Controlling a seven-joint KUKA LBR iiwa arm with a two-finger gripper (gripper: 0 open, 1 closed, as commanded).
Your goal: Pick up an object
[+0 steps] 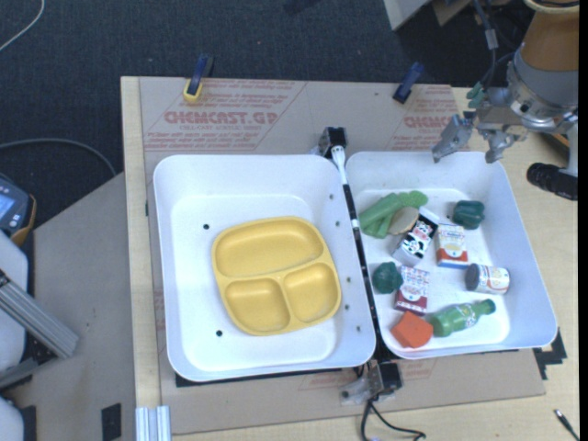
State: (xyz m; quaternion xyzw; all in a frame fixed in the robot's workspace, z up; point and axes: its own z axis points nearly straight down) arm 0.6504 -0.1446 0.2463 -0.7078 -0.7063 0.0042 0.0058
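Above the far edge of the right bin (514, 200) the gripper (470, 147) hung with its fingers (447, 145) spread and nothing between them. Small toys lay in that bin, well below it. The green bottle (464, 316) near the front looked light, hard and a bit slippery, likely to roll, so its middle seemed the best place to pinch. The left bin (175, 246) held a yellow tray (274, 272).

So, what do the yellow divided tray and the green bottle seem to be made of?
The yellow three-compartment tray looks like moulded plastic with a matte finish: even colour, rounded edges. The small green bottle seems to be glossy plastic, judging by its bright highlight, though I am less sure.
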